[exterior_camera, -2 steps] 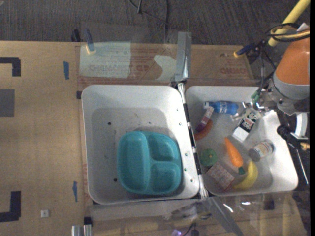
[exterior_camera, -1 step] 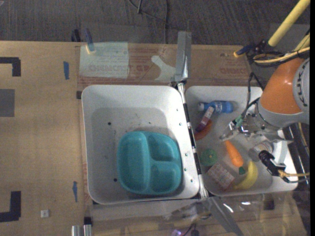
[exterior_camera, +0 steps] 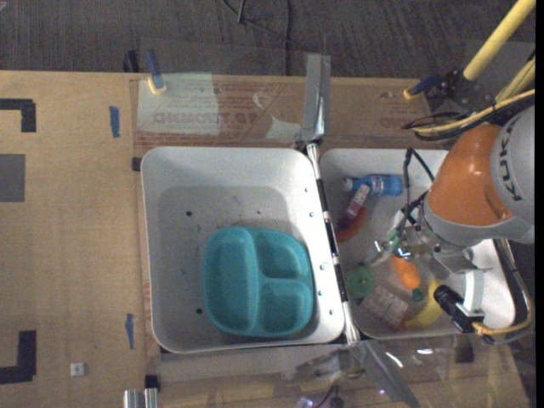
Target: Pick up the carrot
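The carrot (exterior_camera: pixel 407 274), a short orange piece, lies in the right bin (exterior_camera: pixel 503 308) near its middle. My gripper (exterior_camera: pixel 410 247) hangs just above the carrot's upper end, under the grey wrist and the orange band (exterior_camera: pixel 466 185) of the arm. The wrist hides the place where gripper and carrot meet, so contact cannot be made out.
Around the carrot lie a green round item (exterior_camera: pixel 361 280), a clear packet (exterior_camera: pixel 387 306), a yellow item (exterior_camera: pixel 427 310), a red-orange item (exterior_camera: pixel 350 222) and a blue-capped bottle (exterior_camera: pixel 374 184). The left bin (exterior_camera: pixel 170 228) holds a teal divided plate (exterior_camera: pixel 257 281). Cables run at the right.
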You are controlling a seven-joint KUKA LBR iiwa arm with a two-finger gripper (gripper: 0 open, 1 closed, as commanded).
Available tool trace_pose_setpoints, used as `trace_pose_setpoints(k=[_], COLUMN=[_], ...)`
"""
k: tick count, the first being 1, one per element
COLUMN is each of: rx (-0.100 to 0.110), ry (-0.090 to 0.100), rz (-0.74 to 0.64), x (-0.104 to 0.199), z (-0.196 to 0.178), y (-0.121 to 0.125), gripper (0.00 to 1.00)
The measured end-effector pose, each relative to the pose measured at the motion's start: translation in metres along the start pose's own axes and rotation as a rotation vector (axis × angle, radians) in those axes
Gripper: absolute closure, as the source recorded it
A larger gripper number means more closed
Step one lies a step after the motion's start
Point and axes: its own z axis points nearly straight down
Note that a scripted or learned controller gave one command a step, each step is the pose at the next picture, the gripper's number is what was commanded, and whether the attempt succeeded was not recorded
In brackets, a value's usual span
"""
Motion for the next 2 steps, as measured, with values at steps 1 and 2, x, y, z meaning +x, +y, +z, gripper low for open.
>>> trace_pose_setpoints(k=[1, 2], rx=[-0.005, 0.01], ry=[-0.005, 0.003], rz=[0.005, 0.197], x=[-0.003, 0.039], z=[-0.011, -0.096], y=[0.001, -0.035], gripper=[1.0, 1.0])
